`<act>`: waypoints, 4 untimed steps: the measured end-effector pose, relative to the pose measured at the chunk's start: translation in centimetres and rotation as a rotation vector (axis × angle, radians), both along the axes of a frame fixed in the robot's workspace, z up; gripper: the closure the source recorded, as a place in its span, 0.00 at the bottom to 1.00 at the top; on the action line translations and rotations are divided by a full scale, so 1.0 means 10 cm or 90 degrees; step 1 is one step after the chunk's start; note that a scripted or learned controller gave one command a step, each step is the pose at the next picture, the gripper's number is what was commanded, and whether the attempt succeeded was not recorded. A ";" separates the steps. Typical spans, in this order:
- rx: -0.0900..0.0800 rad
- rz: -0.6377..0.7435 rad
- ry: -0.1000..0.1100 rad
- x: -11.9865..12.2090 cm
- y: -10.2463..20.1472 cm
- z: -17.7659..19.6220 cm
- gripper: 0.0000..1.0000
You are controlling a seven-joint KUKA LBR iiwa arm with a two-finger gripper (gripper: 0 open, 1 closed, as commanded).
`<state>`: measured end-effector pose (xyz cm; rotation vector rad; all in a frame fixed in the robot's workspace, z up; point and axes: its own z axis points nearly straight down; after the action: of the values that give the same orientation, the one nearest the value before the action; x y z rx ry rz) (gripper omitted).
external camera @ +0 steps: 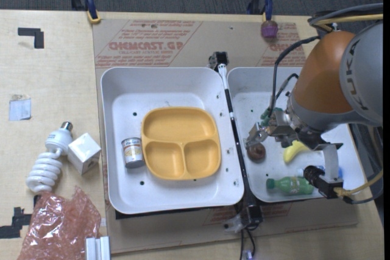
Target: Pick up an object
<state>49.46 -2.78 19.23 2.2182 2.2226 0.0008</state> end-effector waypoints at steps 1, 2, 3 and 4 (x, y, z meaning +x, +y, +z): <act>0.000 0.000 0.000 0.00 0.00 0.00 0.00; 0.000 0.000 0.000 0.00 0.00 0.00 0.00; 0.000 -0.001 0.001 -0.02 -0.73 -0.39 0.00; 0.001 -0.002 0.001 -0.17 -0.72 -1.00 0.00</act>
<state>47.74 -9.96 9.22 2.2238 2.2201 -0.0004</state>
